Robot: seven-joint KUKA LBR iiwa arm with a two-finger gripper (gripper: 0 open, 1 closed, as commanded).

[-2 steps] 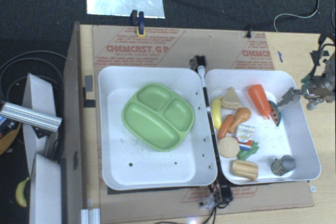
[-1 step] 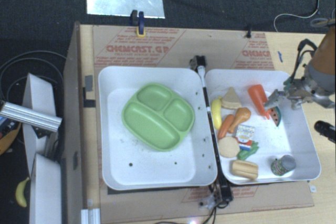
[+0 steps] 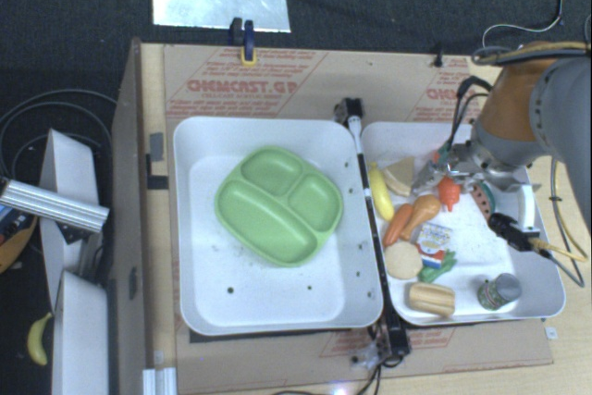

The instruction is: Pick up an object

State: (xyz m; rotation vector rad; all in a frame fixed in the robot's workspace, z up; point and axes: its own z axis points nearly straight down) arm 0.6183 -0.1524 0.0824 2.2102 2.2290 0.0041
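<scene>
1. Layout. The bench (image 3: 277, 74) carries two shallow white bins side by side. The left bin (image 3: 277, 301) holds one green divided plate (image 3: 277, 203), lying flat near its centre and turned at an angle to the bin walls.

2. Arm. The arm (image 3: 555, 106) enters from the right of the view and reaches over the far part of the right bin (image 3: 476, 245).

3. Hand. The hand (image 3: 450, 166) is low over the far-left area of the right bin. Whether it is wide, narrow or holding anything cannot be told from this view.

4. Objects for pick-up, right bin.
- A small red-orange piece (image 3: 449, 192) lies just beside the hand, on its near side. Contact between the two cannot be confirmed.
- A beige wedge (image 3: 402, 173) lies to the left of the hand, near the far-left corner.
- A yellow banana (image 3: 379, 191) lies along the left wall.
- An orange carrot (image 3: 413, 216) lies at a slant, between the banana and the red-orange piece.
- A white packet (image 3: 433, 238) with red and blue print lies on the near side of the carrot.
- A round beige piece (image 3: 402, 261) lies near the left wall, with a green piece (image 3: 437, 267) just to its right.
- A tan roll (image 3: 432, 298) lies by the near wall.
- A grey can (image 3: 499, 291) sits towards the near-right corner, well apart from the hand.
</scene>
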